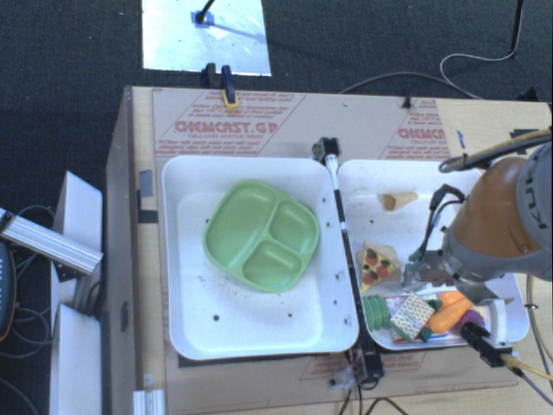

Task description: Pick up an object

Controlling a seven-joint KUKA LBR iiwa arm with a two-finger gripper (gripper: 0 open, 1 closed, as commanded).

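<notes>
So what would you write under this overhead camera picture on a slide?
Robot arm reaching into the right bin of toy food, with a green divided plate in the left bin.

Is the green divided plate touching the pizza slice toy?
Apart. The camera view shows the green divided plate in the left bin and the pizza slice toy in the right bin, with both bin rims between them.

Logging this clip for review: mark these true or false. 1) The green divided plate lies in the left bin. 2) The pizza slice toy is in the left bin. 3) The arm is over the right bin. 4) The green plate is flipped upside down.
1) True: the green divided plate lies in the left bin.
2) False: the pizza slice toy lies in the right bin.
3) True: the arm is over the right bin.
4) False: its compartments face up.
</notes>
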